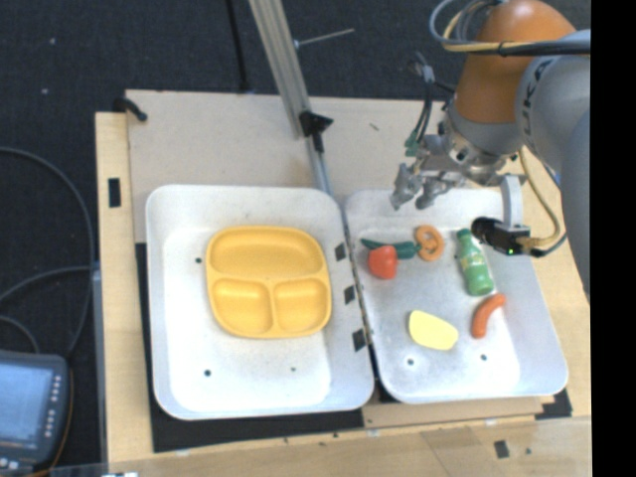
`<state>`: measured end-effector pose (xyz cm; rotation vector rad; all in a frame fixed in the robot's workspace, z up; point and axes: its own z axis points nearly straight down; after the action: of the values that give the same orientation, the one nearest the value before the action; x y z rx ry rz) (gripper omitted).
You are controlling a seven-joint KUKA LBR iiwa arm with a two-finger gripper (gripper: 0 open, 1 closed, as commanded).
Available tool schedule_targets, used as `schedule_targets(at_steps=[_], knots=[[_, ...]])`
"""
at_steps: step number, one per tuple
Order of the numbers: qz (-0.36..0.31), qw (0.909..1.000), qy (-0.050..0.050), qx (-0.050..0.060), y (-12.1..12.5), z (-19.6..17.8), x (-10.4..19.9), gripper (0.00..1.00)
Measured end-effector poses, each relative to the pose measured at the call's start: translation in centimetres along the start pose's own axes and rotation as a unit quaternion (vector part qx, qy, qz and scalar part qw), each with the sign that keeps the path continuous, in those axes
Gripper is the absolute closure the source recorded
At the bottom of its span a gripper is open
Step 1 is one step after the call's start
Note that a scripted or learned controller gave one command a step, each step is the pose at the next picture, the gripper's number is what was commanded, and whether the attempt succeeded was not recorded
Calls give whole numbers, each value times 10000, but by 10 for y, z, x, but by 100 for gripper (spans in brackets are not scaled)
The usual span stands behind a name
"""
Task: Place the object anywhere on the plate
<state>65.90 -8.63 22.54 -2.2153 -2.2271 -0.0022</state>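
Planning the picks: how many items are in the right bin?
5: tomato, pretzel, green bottle, sausage, yellow piece. The gripper may hide more.

even overhead light, slightly soft focus

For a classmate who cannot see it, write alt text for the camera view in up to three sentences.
A grey and orange robot arm holds its gripper above the far edge of the right bin, which holds a tomato, pretzel, green bottle, sausage and yellow piece. The left bin holds a yellow divided plate.
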Motion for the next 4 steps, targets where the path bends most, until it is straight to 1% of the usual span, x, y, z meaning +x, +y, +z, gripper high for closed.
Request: schedule_targets(at_steps=[1, 2, 3, 4], knots=[[-2, 10000, 2, 0, -16, -9, 41, 100], [-1, 10000, -1, 8, -36, -3, 83, 100], [-11, 10000, 5, 4, -52, -6, 136, 100], [-4, 10000, -1, 12, -85, -1, 179, 100]])
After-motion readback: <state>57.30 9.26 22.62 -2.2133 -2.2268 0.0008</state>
